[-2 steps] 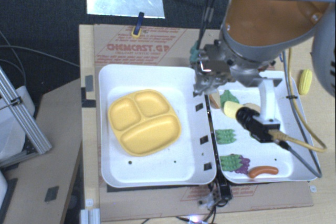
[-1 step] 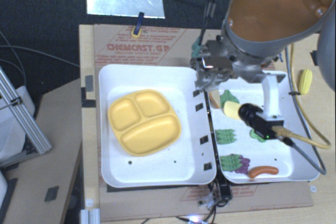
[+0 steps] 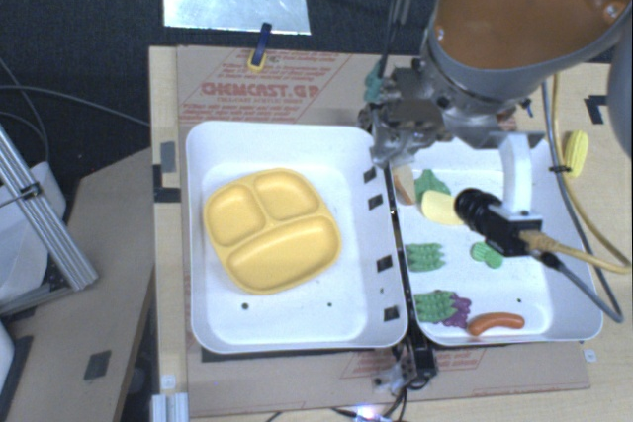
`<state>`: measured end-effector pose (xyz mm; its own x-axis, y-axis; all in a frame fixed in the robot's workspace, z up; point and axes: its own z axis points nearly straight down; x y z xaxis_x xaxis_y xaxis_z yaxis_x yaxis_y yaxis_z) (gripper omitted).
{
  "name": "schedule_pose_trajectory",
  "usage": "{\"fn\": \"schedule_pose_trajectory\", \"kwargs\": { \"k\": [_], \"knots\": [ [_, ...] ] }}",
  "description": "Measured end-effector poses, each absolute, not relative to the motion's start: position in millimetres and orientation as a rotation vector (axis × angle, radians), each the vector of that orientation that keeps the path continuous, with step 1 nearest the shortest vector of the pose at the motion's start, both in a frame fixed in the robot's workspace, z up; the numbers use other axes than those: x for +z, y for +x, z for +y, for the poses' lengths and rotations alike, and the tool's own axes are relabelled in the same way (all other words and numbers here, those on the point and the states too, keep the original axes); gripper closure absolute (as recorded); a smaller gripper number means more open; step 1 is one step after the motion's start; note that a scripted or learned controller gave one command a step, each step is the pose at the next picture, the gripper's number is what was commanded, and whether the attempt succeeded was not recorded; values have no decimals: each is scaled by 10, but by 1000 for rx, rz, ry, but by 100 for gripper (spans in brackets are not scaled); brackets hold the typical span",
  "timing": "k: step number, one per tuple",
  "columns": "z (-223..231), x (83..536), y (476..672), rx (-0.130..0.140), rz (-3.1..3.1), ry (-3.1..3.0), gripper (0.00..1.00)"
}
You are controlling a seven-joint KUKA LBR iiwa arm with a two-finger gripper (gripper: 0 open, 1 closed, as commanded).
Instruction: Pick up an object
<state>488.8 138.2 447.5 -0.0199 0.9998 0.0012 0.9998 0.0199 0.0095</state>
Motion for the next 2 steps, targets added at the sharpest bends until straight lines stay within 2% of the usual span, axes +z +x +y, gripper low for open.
{"fn": "schedule_pose_trajectory", "kwargs": {
  "k": [1,2],
  "knots": [
    [1380,4584,4895,15,2244,2188,100],
    [1315,3486,4856,-14,2223,2226,100]
  ]
}}
